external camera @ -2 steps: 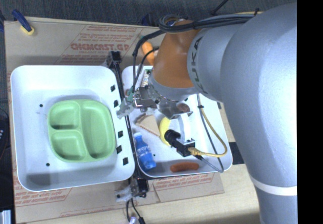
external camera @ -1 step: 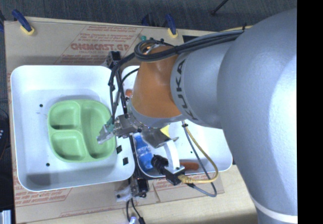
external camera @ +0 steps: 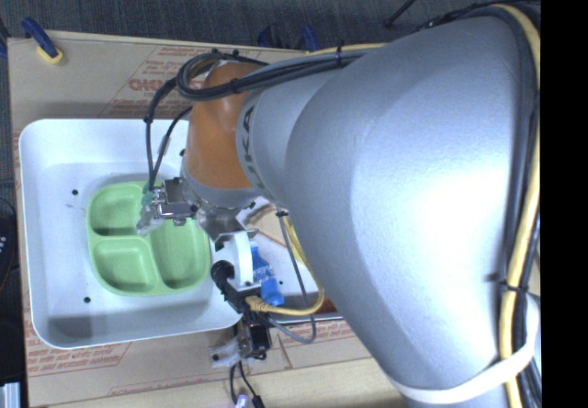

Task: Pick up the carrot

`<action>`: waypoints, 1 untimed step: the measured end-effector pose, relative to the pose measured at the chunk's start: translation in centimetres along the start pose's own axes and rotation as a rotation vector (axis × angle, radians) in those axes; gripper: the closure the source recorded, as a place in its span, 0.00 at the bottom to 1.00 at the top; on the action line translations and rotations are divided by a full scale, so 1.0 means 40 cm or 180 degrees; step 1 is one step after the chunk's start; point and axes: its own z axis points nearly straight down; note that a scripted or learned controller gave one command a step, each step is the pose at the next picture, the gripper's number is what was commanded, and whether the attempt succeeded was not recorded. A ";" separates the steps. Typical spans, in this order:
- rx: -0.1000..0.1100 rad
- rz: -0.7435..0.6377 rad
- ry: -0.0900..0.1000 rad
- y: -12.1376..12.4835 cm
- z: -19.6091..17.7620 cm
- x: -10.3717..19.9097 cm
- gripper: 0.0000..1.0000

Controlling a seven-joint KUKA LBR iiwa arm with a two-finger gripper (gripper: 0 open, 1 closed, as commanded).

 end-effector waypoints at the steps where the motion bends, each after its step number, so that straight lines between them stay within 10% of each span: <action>1: -0.0013 0.0232 -0.0004 -0.040 0.155 0.223 0.00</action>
